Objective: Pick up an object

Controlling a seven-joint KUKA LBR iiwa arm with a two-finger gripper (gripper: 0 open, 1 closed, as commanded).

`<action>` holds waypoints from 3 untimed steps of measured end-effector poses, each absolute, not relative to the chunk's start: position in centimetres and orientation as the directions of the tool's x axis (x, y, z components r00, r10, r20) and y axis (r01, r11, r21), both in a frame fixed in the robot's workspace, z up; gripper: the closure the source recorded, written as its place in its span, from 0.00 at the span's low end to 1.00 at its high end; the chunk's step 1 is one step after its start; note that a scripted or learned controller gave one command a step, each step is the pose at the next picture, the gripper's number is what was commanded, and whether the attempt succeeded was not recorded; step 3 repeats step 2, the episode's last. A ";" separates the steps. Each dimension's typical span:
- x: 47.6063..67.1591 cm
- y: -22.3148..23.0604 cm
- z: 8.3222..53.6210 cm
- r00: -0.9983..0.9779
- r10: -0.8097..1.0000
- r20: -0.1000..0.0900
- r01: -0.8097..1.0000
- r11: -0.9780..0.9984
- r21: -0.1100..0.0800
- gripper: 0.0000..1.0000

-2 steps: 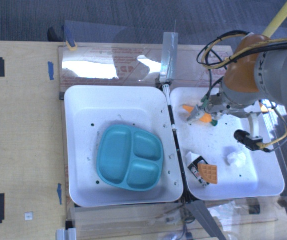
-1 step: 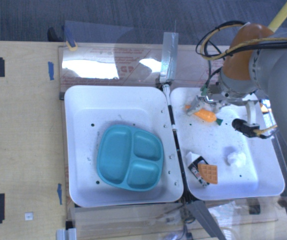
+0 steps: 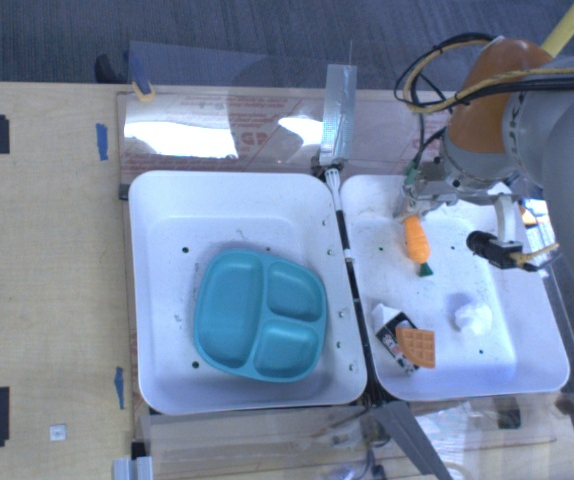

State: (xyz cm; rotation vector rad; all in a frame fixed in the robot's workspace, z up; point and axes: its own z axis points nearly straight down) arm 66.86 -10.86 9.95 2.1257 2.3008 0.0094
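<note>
1. The carrot [image 3: 416,239] lies in the right bin [image 3: 537,368], towards its far left corner, green end nearer.
2. The gripper [image 3: 422,190] hangs just past the carrot's far end; I cannot tell how its jaws stand.
3. I'd centre over the carrot's middle, close across its narrow width, and keep off the bin wall.
4. The waffle piece [image 3: 419,346] and the white lump [image 3: 472,316] sit nearer, well apart.

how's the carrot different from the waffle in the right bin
The carrot is long, rounded and green-tipped; the waffle is flat, squarish and gridded. The carrot lies toward the right bin's far side; the waffle lies nearer the front, against a black-and-white object. Both are orange.
</note>
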 end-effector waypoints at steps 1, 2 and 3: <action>66.9 -8.9 19.0 0.021 1.000 -0.001 1.000 -0.021 0.010 1.00; 66.8 -8.4 22.6 -0.042 0.999 -0.002 0.999 0.042 0.007 1.00; 66.8 -8.4 22.6 -0.042 0.999 -0.002 0.999 0.042 0.007 1.00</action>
